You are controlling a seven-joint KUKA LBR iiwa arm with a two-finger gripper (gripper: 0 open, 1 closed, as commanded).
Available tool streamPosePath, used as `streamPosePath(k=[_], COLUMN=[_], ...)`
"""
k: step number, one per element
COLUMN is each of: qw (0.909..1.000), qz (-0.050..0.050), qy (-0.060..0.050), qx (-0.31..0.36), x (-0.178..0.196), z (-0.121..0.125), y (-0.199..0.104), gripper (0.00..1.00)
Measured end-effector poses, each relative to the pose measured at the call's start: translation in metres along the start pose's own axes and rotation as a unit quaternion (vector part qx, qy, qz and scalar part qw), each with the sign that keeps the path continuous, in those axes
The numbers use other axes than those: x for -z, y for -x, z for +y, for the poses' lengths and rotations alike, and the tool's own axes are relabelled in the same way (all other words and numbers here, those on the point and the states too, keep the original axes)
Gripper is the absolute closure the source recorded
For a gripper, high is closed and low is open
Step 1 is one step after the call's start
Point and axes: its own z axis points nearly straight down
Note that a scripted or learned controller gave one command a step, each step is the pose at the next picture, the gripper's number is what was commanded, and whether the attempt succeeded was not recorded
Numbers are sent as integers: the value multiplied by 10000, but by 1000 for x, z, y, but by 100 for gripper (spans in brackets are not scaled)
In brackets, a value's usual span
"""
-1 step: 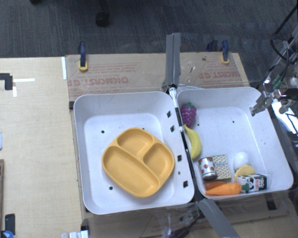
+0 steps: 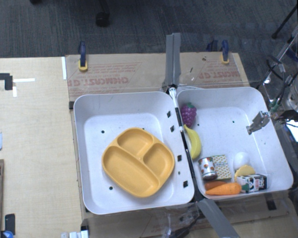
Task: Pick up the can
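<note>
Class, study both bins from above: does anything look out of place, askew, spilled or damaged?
Nothing looks spilled or broken. The yellow divided plate lies flat but turned askew to the left bin. In the right bin, the can lies crowded among the banana, carrot and small boxes.

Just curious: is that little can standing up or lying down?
Upright: the can shows its round top, beside the banana.

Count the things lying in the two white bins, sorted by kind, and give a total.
Plates: 1, the yellow plate
Fruit and vegetables: 3, grapes, banana, carrot
Cans: 1, can
Small boxes: 2, and
Pale items, unclear: 2, and
Total: 9
</note>
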Motion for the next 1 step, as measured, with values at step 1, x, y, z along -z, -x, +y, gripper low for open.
streamPosePath(k=[1], qw=[9859], qz=[2], qy=[6], qx=[1673], x=[-107], z=[37], y=[-47], gripper=[0])
